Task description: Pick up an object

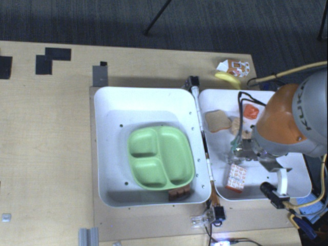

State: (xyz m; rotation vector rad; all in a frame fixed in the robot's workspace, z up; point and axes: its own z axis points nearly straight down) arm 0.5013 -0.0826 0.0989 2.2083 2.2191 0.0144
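A green divided plate (161,157) sits mid-left bin (110,137), a brown thing (179,192) (too dim to name) touching its rim at 5 o'clock. A yellow-and-white packet (231,69) lies on the bench (46,152) at 1 o'clock.

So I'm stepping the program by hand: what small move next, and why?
Probably lower the hand slightly toward the patterned box in the right bin. It hangs just above that box, and nothing shows gripped.
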